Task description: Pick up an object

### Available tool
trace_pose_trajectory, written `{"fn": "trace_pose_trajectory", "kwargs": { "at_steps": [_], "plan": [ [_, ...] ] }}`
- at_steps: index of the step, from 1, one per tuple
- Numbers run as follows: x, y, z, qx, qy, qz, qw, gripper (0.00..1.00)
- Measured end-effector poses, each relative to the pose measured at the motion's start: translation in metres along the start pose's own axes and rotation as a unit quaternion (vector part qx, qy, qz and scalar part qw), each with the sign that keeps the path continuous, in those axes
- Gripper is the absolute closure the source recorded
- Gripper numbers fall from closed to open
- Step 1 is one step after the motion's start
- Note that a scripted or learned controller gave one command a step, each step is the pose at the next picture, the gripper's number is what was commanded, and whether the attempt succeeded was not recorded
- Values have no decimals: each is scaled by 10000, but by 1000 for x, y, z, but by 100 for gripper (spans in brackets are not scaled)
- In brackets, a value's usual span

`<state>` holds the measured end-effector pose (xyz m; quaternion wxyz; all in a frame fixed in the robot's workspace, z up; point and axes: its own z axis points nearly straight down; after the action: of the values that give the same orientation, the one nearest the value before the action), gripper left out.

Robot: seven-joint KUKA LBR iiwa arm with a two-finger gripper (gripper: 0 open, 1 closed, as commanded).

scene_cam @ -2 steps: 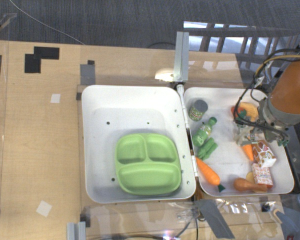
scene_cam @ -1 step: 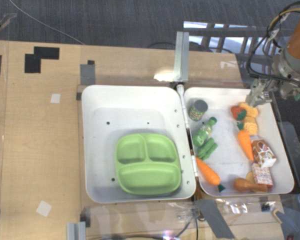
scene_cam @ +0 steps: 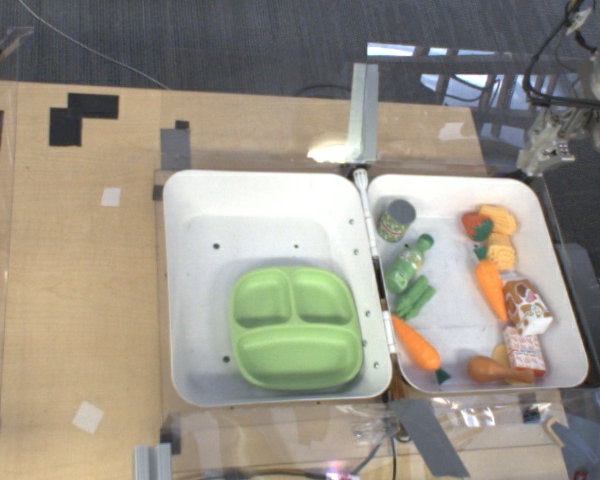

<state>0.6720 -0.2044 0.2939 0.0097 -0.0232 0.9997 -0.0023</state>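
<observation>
Camera view: right bin (scene_cam: 550, 230) holds the candidate objects: a small can (scene_cam: 396, 218) at upper left, a green bottle (scene_cam: 411, 259) and green pods (scene_cam: 414, 296) below it, one carrot (scene_cam: 417, 345) at the lower left rim, another carrot (scene_cam: 491, 284) mid-bin, a snack carton (scene_cam: 525, 326) beside it, and corn pieces (scene_cam: 498, 222) at top. Left bin (scene_cam: 195, 208) holds a green divided tray (scene_cam: 295, 326). Gripper (scene_cam: 546, 150) sits outside the right bin's upper right corner, well apart from all items; cannot tell its state.
</observation>
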Motion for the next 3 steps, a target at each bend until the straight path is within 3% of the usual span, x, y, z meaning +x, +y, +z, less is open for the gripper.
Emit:
{"fn": "trace_pose_trajectory", "kwargs": {
  "at_steps": [2, 3],
  "plan": [
    [-5, 3, -27, 15, -111, -26, 9999, 100],
    [1, 0, -27, -22, 29, -1523, 9883, 100]
  ]
}}
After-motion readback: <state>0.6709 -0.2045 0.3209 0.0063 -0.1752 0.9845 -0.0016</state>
